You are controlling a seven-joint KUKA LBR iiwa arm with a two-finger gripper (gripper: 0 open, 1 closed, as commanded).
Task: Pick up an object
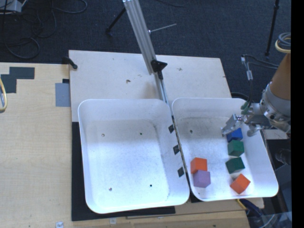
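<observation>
Hovering: hand (236, 125) over blue cube (234, 135), right bin's (209, 106) right edge | finger spread: cannot tell | left bin (123, 109): open floor

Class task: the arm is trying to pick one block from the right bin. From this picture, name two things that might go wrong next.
1. The end effector hangs right over the blue block, which sits close against a green block; closing could nudge or catch both.
2. These blocks lie near the right bin's wall, so the wall may obstruct the end effector.
</observation>
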